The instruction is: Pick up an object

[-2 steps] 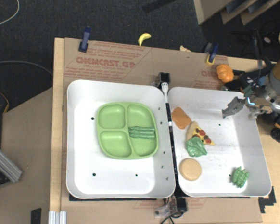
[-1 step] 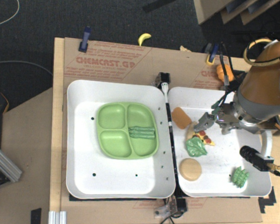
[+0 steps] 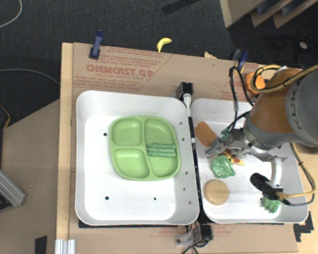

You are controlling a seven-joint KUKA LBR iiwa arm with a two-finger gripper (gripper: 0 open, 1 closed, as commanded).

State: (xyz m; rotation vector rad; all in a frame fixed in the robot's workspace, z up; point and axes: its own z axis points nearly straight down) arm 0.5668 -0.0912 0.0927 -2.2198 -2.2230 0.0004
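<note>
From my station the likeliest target is the green leafy piece [image 3: 221, 168], lying left of centre in the right bin [image 3: 234, 216]. The gripper [image 3: 219, 147] sits low, just on the far side of it, so it is the closest thing to grab. Whether the gripper is open or closed I cannot tell, and I see nothing held in it.

A brown rounded piece [image 3: 205, 133] lies just beside the gripper, towards the bin's left wall. I'd guess its nearness could spoil a clean descent. A small red and yellow item [image 3: 234, 157] is partly tucked under the wrist. A tan round piece [image 3: 217, 192] rests near the front edge, and a small green piece [image 3: 270, 205] is in the front right corner, both well out of the way.

In the left bin [image 3: 90, 162], a green divided plate [image 3: 130, 149] holds a green ridged item [image 3: 161, 150] in one compartment.
</note>
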